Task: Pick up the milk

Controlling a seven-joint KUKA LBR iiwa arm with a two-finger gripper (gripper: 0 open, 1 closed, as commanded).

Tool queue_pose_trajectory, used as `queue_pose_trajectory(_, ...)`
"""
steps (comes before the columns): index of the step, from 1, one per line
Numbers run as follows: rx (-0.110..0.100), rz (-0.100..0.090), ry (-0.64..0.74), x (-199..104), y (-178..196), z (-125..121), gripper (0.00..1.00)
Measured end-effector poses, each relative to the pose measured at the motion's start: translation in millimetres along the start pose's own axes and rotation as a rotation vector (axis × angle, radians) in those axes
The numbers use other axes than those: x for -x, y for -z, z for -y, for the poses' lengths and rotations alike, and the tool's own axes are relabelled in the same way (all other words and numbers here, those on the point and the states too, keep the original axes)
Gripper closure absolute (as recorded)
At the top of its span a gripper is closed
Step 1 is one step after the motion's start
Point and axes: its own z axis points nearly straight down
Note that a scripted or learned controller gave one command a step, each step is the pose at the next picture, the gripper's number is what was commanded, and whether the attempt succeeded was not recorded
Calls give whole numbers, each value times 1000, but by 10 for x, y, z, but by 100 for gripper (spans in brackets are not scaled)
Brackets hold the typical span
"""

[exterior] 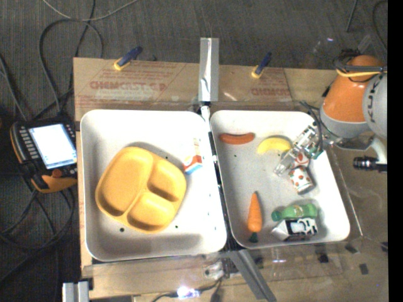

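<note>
Hovering low over the right bin (340, 197), the gripper (293, 158) is reaching in from the right and pointing down toward the bin's upper middle. How far it is spread is not showing clearly from this slant, and nothing is showing in its grasp. The grey arm with its orange band (349, 99) is hanging over the bin's upper right corner, crowding that rim.

From the overhead camera, the milk (303, 178), a small white carton with red marks, is lying tilted on the bin floor just below and to the right of the gripper's tip, so near that touching or apart cannot be told. It is sitting a little in from the right wall, with bare floor opening to its left.

A banana (274, 145) is lying just left of the gripper, and a sausage (237, 138) is resting near the top wall. A carrot (254, 212) is lying lower down, near the left wall. A green object (293, 212) and a black-and-white object (301, 228) are crowding the lower right corner.

In the left bin (91, 131), a yellow divided plate (141, 187) is taking up the middle, and a small red, white and blue item (193, 164) is sitting near the dividing edge.
</note>
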Motion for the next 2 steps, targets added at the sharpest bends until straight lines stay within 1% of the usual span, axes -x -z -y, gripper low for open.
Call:
queue_pose_trajectory(1, 10, 2, 6, -14, 124, -81, 100)
queue_pose_trajectory(2, -5, -10, 107, -81, 1032, 86, 100)
